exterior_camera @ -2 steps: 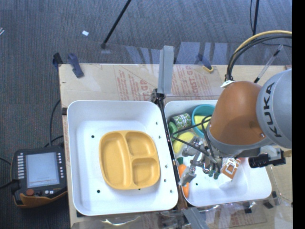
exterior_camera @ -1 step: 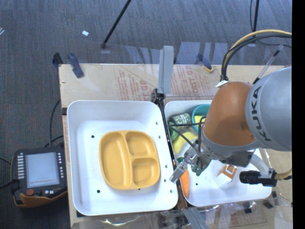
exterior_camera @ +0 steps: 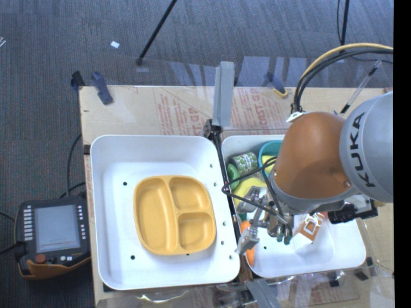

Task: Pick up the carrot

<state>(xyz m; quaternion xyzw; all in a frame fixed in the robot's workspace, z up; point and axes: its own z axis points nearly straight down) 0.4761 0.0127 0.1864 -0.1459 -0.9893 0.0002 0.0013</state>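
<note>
On the desk, two shallow white bins [exterior_camera: 103,172] sit mid-frame. My fingers [exterior_camera: 252,233] hang spread over the small orange carrot [exterior_camera: 249,254] at the right bin's lower-left edge; I could clip the wall.

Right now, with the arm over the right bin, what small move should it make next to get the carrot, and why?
Probably ease the hand down and slightly left onto the carrot: orange shows just beside and below its fingertips near the right bin's left wall, and nothing sits between them yet.

Right bin [exterior_camera: 350,255] crowded around the claw [exterior_camera: 257,233]; yellow plate [exterior_camera: 173,213] fills left bin's [exterior_camera: 106,172] middle.
</note>
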